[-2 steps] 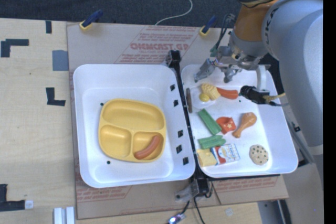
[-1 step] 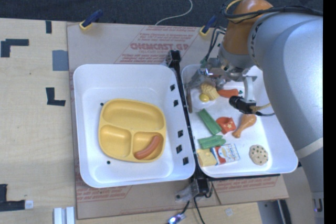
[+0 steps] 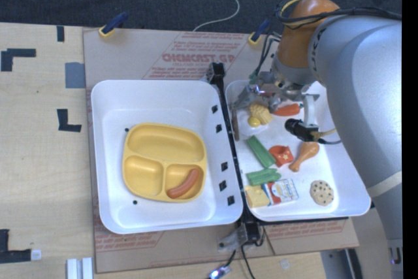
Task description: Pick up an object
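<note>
Nearest the counter's front edge, within the right bin [image 3: 353,202], lie a cookie [image 3: 321,192], a small carton [image 3: 283,190] and a yellow block [image 3: 256,196]; beyond them, two green pieces [image 3: 260,152], a red piece [image 3: 282,155] and a drumstick [image 3: 304,155]. Farther back, the end effector [image 3: 269,96] hangs low just over a yellow toy [image 3: 258,115], probably lining up a grasp; I cannot tell its state. Left of that bin, the other bin [image 3: 104,140] holds a yellow tray [image 3: 155,140] with a sausage [image 3: 185,183]. Cardboard [image 3: 189,55] covers the wooden counter [image 3: 39,160].
</note>
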{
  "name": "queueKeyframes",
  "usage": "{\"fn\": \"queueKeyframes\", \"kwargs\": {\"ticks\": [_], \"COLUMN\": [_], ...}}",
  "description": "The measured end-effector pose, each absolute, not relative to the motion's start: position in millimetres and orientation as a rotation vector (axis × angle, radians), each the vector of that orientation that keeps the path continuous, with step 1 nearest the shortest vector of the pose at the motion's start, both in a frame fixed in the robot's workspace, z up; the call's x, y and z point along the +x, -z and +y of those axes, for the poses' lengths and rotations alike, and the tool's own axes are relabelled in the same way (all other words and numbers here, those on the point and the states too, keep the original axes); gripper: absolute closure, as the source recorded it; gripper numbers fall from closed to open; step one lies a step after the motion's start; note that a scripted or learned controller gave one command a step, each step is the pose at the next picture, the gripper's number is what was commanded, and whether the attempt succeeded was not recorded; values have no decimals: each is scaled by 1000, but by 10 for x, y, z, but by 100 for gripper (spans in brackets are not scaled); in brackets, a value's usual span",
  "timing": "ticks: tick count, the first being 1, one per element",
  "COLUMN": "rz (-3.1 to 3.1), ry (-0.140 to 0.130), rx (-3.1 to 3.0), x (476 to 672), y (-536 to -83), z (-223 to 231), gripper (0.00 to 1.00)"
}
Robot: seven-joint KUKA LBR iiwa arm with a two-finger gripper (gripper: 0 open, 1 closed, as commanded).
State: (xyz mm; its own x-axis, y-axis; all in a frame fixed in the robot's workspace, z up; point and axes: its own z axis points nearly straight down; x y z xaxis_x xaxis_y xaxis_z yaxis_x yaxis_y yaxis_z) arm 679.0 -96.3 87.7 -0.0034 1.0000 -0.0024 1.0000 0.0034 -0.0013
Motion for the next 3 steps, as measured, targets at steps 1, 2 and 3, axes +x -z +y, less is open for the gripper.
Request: {"fn": "queueKeyframes", "kwargs": {"ticks": [1, 2, 3], "rz": [2225, 2223, 2222], "ry": [4, -1, -5], "rx": [2217, 2219, 2216], "x": [6784, 6795, 6834], "y": [-954, -1432, -2054], "z": [-952, -1032, -970], "gripper": [100, 100, 100]}}
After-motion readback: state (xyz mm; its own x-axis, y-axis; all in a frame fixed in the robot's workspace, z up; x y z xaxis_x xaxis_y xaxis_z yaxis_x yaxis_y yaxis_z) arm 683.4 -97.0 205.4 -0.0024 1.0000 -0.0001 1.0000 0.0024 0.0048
